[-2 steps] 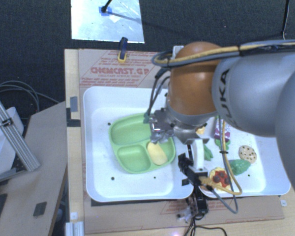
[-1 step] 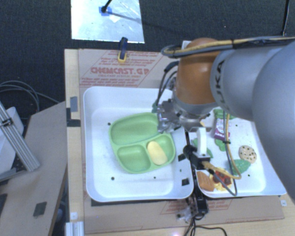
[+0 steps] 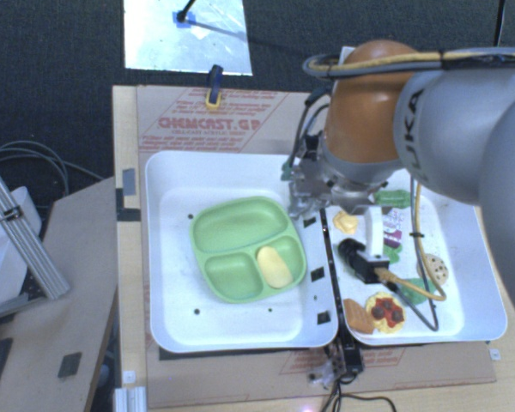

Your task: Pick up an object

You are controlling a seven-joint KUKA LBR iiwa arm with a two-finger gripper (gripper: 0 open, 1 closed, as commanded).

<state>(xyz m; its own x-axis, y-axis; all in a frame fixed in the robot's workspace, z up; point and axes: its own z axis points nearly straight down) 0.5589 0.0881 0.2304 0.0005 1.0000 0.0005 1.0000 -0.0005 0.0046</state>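
My gripper (image 3: pixel 304 202) hangs below the big orange-banded wrist, over the ridge between the two bins, right beside the upper right corner of the green divided plate (image 3: pixel 232 230). A yellow oval piece (image 3: pixel 275 266) lies in the plate's lower right compartment. In the right bin, close to the gripper, sit a small yellow piece (image 3: pixel 346 223), a green item (image 3: pixel 393 199) and a white and purple packet (image 3: pixel 393 230). Nothing can be seen held by the gripper.
A toy pizza slice (image 3: pixel 382 312) and a speckled cookie (image 3: pixel 436 269) lie at the front of the right bin (image 3: pixel 485 316). The left bin (image 3: pixel 167 316) holds the plate. The arm covers the right bin's back part.
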